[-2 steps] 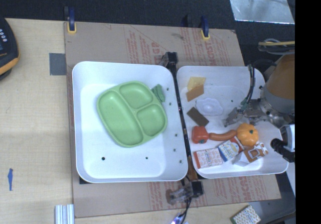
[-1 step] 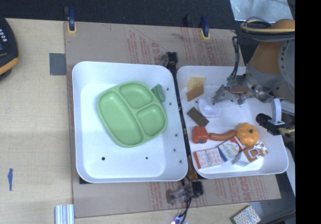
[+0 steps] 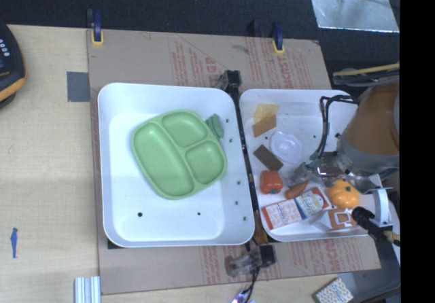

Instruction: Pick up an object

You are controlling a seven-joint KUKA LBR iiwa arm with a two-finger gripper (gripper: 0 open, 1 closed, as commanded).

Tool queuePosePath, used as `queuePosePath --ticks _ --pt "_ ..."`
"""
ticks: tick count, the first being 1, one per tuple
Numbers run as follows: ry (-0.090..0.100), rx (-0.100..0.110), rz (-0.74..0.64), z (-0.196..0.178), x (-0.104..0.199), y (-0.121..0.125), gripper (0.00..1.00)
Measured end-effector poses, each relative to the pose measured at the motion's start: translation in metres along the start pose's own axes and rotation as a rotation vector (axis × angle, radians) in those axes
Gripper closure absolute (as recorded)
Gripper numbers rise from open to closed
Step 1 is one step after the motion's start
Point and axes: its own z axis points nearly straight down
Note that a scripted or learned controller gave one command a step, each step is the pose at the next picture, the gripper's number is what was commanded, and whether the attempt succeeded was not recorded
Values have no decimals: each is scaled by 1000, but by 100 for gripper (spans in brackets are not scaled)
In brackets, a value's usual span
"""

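Camera view, from above and at a slant: two shallow white bins are seen side by side on a sheet of cardboard (image 3: 170,57) that is laid over a pale wooden desk (image 3: 41,179).

The left bin (image 3: 122,227) is occupied by a green divided plate (image 3: 178,153), which is laid slightly turned, with a small darker green piece (image 3: 216,125) touching its upper right edge.

The right bin (image 3: 299,99) is crowded with small things. A yellow block (image 3: 266,119) is seen near its upper left corner. Below it, a clear plastic cup (image 3: 286,145) is placed beside a dark brown piece (image 3: 267,157). Lower down, a red pepper (image 3: 270,182) and a small orange-red carrot (image 3: 296,190) are found close together. Two printed food packets (image 3: 293,208) are laid next to them, and an orange fruit (image 3: 343,195) is seen at the right side of the bin.

The grey arm (image 3: 370,125), with its orange band, is reached in from the right over the right bin. The end effector (image 3: 318,167) is placed low, between the cup and the orange fruit, just above the carrot. Whether it is apart or together cannot be told, and nothing is seen clamped in it.
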Motion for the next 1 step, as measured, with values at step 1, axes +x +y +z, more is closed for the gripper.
queuePosePath --ticks 1 --pt "-3 -8 -3 -12 -2 4 100"
